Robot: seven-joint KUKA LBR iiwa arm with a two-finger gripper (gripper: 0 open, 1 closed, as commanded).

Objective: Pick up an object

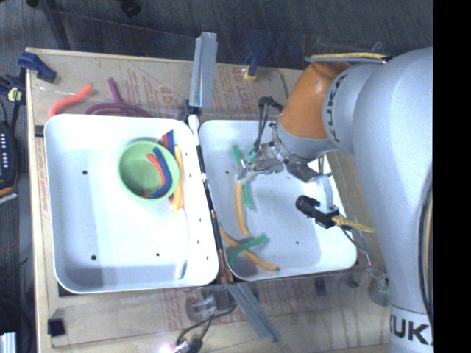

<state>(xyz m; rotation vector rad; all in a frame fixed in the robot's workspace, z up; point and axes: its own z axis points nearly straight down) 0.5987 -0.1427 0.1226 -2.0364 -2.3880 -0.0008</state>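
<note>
One end effector [254,160] low in the right bin [294,259], finger state impossible to tell.

Arm [390,168]: broad, rounded light-grey casing with a smooth, slightly glossy finish
Band [309,101]: orange, domed, set above the wrist
Marking [409,331]: dark block letters "KUK" on the grey shell, cut off at the frame's lower edge
Cable [262,127]: thin, black, looping beside the wrist
Hand [254,162]: small, metallic grey, details blurred
</note>
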